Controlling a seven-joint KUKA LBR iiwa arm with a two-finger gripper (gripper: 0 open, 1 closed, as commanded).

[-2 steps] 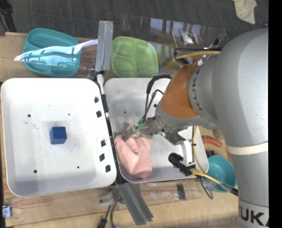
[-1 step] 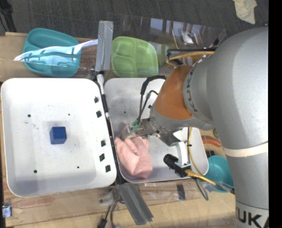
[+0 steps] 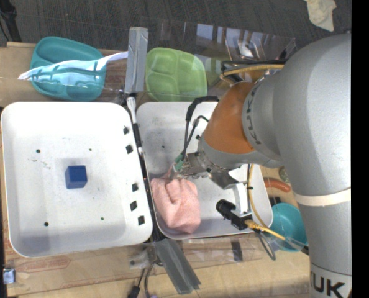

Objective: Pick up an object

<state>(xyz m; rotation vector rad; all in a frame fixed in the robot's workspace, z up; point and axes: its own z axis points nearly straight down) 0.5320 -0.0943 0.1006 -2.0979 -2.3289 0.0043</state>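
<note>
With the gripper low at the top edge of the pink cloth in the right bin, its grip state hidden under the wrist, it risks pinching only a loose fold that slips free, while the blue cube sits well apart in the left bin.

I saw two candidates: a small blue cube sat flat near the middle of the left bin — well clear of its walls — and a crumpled pink cloth lay against the right bin's front-left corner.
</note>
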